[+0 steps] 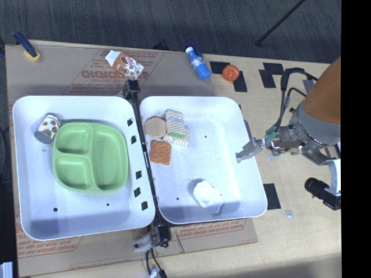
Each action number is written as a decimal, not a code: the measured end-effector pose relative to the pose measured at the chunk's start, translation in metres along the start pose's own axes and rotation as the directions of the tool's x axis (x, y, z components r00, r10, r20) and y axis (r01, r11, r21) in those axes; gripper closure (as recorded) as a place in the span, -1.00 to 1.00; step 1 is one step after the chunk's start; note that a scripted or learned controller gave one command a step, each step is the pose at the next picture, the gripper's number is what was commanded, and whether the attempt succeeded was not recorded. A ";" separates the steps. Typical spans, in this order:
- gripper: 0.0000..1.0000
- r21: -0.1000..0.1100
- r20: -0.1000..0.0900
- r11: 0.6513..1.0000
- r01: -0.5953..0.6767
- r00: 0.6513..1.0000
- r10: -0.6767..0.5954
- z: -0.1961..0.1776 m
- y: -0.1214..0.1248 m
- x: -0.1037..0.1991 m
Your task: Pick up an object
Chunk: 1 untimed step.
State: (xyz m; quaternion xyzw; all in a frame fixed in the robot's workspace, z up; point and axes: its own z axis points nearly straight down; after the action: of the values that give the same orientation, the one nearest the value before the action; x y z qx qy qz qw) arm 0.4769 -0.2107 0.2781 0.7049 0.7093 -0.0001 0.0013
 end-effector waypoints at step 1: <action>-1.00 0.004 -0.003 1.000 0.000 1.000 0.000 0.187 0.025 0.001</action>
State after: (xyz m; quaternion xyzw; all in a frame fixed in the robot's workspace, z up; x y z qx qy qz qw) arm 0.5026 -0.2104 0.0914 0.7050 0.7092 -0.0006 -0.0012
